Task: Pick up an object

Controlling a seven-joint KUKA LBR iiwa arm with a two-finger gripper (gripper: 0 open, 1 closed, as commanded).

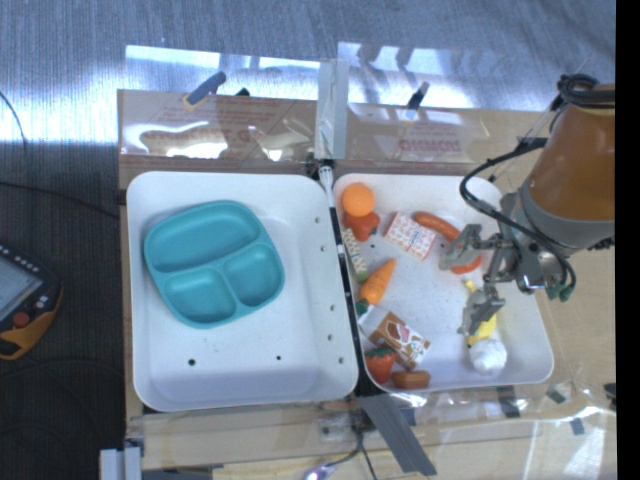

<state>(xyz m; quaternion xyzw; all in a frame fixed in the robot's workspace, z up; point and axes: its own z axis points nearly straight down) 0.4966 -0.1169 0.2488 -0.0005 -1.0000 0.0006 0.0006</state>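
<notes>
Camera view: we see end effector [478, 266] over right bin [530, 368], fingers spread wide, nothing between them. One finger near red-orange piece [462, 259], other above yellow-and-white toy [486, 336]. Carrot [377, 282], sausage [436, 223], printed box [407, 235] lie nearby. Left bin [300, 368] holds teal divided tray [212, 261].

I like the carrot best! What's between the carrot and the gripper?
In the camera view, just bare white floor of the right bin lies between the carrot and the gripper. The small box sits above that stretch.
</notes>
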